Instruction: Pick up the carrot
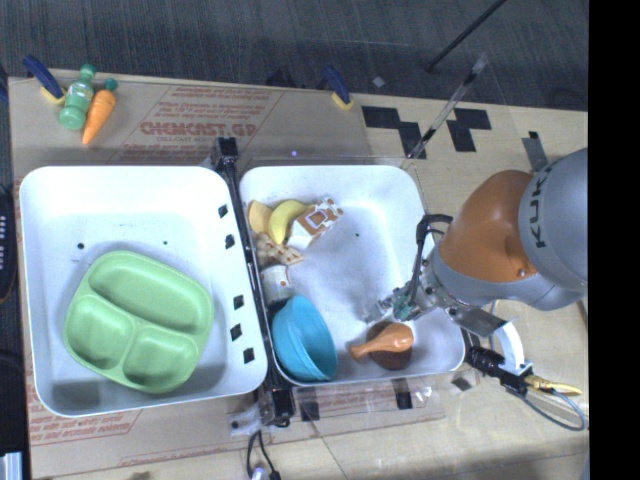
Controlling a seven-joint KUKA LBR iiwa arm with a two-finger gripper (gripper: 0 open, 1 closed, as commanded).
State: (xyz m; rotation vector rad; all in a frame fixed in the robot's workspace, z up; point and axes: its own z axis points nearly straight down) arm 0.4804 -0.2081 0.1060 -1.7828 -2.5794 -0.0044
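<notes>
The carrot (pixel 97 115), orange with a green top, lies on the cardboard bench top at the far left, outside both bins and beyond the left bin's far edge. My gripper (pixel 398 308) is low inside the right bin (pixel 375 193), near its right wall, far from the carrot. It hangs just above an orange-brown drumstick-shaped item (pixel 383 342) that rests on the bin floor. The grey arm with its orange band (pixel 490 243) reaches in over the bin's right rim.
A green bottle-shaped toy (pixel 75 103) lies against the carrot's left side. The right bin also holds a blue bowl (pixel 300 340), bananas (pixel 280 218) and a small printed box (pixel 320 218). A green divided plate (pixel 138 320) sits in the left bin (pixel 60 193).
</notes>
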